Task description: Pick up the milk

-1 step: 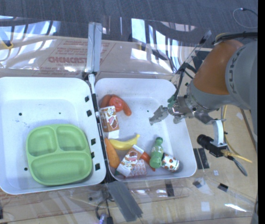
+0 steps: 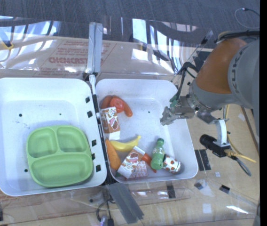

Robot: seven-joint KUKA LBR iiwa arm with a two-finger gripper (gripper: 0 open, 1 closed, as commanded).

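Two small cartons lie in the right bin [image 2: 145, 86]. A white carton with red print [image 2: 133, 165], probably the milk, lies on its side near the front wall. The other carton [image 2: 110, 121], with a brown and red label, rests against the left wall. My gripper [image 2: 167, 117] hangs over the right half of this bin, up and to the right of the front carton and well apart from both. It is above bare bin floor, and nothing is seen in it.
A red pepper [image 2: 118, 103], a banana [image 2: 125, 144], a carrot [image 2: 113, 156], a green bottle [image 2: 158, 153] and a small printed can [image 2: 172, 165] share the right bin. A green divided plate [image 2: 58, 157] lies in the left bin [image 2: 11, 107].
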